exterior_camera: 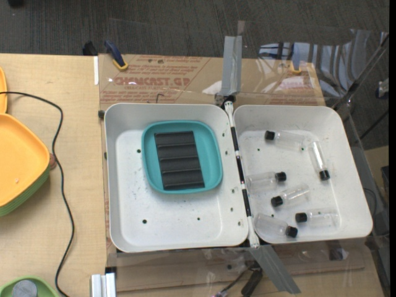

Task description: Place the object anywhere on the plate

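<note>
The teal plate (182, 157) with a black ribbed insert (179, 160) lies in the left bin (124, 221), toward its far edge. Six clear tubes with black caps (279, 177) lie scattered in the right bin (352, 166). I cannot tell the gripper's state.

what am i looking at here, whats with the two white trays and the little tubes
This is one camera fixed above a workbench, looking down at a slant. A robot arm works here, reaching in from the right of the picture.

Two shallow white bins sit side by side. The left bin holds a teal plate with a dark ridged insert in its middle. The right bin holds several small clear tubes with black caps, scattered loose and lying on their sides.

The job is to pick up one tube and set it anywhere on the plate. No tube lies on the plate yet.

Around the bins: cardboard behind them, stacked orange and green dishes at far left, and a black cable across the wooden bench.
</note>
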Tool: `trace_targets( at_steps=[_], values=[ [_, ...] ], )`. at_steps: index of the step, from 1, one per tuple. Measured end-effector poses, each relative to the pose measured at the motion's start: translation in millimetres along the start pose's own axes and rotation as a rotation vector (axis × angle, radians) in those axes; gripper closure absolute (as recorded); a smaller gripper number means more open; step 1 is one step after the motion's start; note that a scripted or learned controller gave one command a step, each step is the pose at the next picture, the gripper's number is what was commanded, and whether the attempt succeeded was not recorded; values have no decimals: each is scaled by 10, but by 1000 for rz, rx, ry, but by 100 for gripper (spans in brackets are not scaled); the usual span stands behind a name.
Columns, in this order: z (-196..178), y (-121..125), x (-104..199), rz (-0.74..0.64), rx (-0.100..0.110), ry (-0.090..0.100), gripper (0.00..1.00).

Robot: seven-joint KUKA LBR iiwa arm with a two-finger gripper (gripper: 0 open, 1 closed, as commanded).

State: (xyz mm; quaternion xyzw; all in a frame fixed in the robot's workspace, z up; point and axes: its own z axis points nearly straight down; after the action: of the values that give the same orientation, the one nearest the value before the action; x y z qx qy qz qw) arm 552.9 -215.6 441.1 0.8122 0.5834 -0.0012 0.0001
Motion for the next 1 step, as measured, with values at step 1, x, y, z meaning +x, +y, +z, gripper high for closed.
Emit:
trace_targets(
  at_steps=[1],
  values=[
    [8, -19, -8, 147, 1, 0, 0]
  ],
)
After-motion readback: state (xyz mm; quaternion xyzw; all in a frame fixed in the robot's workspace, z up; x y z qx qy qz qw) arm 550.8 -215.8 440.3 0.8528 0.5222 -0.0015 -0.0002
